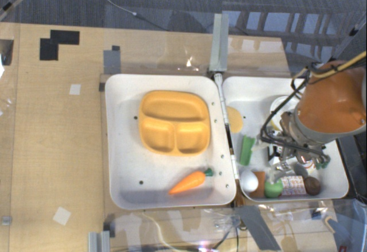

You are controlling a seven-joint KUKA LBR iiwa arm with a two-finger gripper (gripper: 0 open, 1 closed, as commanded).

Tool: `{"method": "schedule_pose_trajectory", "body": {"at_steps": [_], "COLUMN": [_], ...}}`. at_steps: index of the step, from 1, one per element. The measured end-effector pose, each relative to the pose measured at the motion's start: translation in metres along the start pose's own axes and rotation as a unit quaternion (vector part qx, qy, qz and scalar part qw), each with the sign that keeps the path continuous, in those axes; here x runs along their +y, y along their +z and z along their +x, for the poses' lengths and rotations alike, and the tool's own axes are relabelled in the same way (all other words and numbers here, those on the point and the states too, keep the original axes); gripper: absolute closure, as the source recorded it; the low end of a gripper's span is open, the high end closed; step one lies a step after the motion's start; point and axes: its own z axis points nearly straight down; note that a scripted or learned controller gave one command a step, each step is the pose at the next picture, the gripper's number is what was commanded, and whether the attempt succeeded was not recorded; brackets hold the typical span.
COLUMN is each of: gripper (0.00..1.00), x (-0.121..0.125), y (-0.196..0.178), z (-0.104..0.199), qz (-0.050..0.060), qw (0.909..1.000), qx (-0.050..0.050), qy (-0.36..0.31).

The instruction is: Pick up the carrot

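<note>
Lying near the front wall of the left bin (114, 147), just below the yellow divided plate (174, 121), the carrot (188, 182) looked like a light, stiff, smooth toy, best pinched across its thick middle. Nothing crowded it, and the plate sat slightly apart. The gripper (289, 159) hovered over the right bin (342, 185) among small clutter, its state impossible to tell

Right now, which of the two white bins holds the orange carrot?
The left white bin holds the orange carrot, lying near its front edge below the yellow divided plate. The right white bin is the one where the gripper hovers.
</note>
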Motion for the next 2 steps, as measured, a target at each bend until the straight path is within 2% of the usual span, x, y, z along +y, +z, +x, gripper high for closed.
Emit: {"method": "schedule_pose_trajectory", "body": {"at_steps": [1, 2], "gripper": [0.0, 1.0], "x": [-0.02, -0.018], "y": [0.053, 0.042], "z": [0.002, 0.0], "qz": [0.001, 0.002], "qw": [0.9999, 0.9999], "qx": [-0.004, -0.008], "qy": [-0.011, -0.014]}}
